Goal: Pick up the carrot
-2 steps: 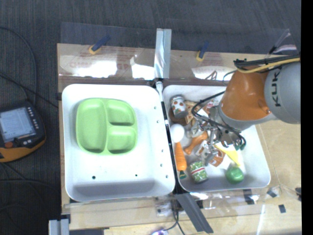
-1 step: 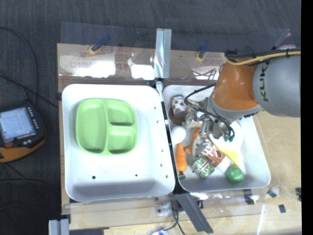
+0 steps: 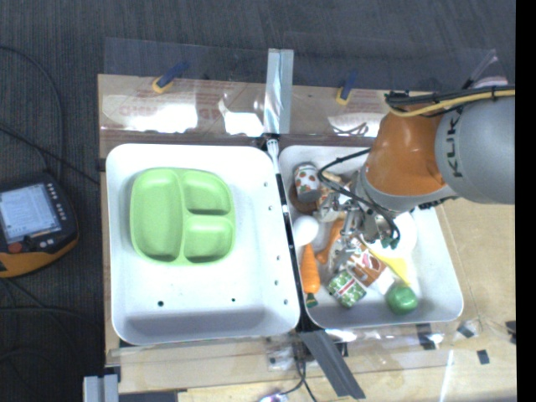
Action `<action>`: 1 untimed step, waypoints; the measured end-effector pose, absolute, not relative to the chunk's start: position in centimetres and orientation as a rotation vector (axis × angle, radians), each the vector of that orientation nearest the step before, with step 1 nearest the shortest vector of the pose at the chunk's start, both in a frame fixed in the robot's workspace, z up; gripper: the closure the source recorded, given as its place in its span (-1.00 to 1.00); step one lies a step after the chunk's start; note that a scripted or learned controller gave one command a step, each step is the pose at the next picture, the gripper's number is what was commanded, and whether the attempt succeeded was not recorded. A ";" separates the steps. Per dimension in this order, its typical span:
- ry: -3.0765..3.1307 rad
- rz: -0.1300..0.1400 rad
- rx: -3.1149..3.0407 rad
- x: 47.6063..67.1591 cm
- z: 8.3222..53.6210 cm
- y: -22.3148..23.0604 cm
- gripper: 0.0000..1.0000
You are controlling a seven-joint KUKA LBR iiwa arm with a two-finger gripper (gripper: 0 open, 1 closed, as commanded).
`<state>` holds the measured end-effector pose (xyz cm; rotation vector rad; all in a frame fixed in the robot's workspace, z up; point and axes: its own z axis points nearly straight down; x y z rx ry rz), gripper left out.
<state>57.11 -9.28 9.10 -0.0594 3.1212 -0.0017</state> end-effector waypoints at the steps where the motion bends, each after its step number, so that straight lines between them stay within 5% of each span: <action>1: 3.117 -0.004 -0.286 61.2 9.0 -9.8 -1.00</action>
